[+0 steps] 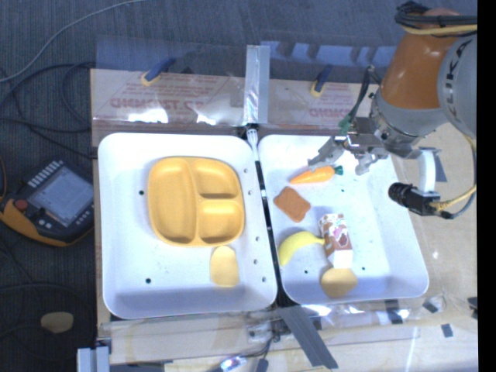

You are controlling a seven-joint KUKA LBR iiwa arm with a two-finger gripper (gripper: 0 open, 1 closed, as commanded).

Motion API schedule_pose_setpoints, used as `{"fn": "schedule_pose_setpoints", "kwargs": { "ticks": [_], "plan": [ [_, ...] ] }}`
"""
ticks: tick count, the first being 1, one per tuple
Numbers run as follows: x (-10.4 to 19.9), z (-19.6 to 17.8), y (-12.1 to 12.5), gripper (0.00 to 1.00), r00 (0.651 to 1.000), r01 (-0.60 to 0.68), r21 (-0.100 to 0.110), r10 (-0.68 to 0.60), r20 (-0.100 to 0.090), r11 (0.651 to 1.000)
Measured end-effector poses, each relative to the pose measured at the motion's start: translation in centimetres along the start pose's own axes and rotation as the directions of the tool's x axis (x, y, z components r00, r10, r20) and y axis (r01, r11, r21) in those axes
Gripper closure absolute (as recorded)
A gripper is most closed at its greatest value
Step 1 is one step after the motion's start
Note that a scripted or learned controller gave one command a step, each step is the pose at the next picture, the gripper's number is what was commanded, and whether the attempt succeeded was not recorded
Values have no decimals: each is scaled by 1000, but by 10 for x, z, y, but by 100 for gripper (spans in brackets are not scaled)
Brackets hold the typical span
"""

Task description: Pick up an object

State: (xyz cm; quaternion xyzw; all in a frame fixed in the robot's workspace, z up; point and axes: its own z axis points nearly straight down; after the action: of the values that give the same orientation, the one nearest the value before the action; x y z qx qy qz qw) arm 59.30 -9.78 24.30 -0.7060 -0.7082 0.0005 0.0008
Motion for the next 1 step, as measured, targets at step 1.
{"fn": "schedule_pose_setpoints", "kwargs": {
  "ticks": [1],
  "plan": [
    [-31, 147, 21, 0, 1000, -24, -2, 24, 2, 1000]
  ]
}}
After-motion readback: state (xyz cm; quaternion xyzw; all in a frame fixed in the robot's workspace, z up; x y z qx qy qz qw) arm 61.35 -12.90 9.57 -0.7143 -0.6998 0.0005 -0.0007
